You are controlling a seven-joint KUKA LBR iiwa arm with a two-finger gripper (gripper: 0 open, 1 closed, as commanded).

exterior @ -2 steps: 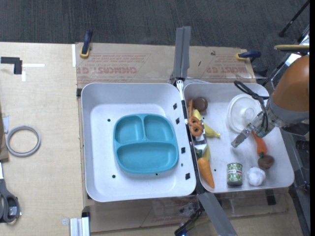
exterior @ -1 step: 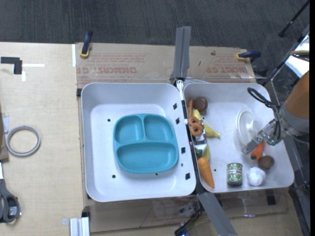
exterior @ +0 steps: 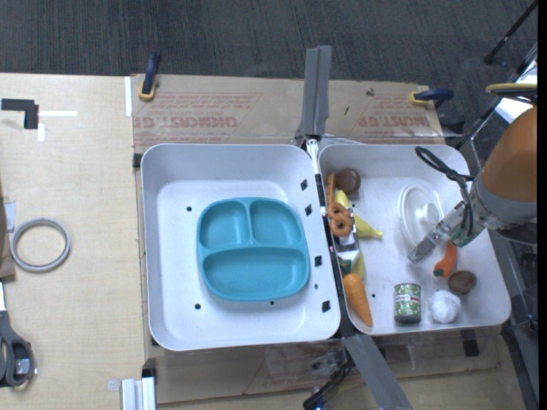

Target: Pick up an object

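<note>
Hovering low in the right white bin (exterior: 479,319), the two-finger metal gripper (exterior: 425,250) points toward 8 o'clock; its tips look slightly apart with nothing between them, so no grasp yet.

Judged step: approach or descent, target not committed. Closest candidates:
- clear round plastic lid (exterior: 419,209), just beside the tips at 12 o'clock
- small orange carrot piece (exterior: 444,261), at 4 o'clock under the wrist
- brown round ball (exterior: 462,282) and white crumpled lump (exterior: 444,307), further at 5 o'clock
- small green-labelled can (exterior: 408,302), at 6 o'clock
- long orange carrot (exterior: 357,300) and yellow banana-like toy (exterior: 361,226), along the bin's left wall

Next move, I'd say: centre over one item, drop, close. The lid looks too flat to pinch.

The left white bin (exterior: 158,254) holds a blue three-compartment plastic plate (exterior: 253,248).

Writing: mirrored red print on the cardboard sheet (exterior: 201,109) at 12 o'clock, not readable. Can label too small.
</note>
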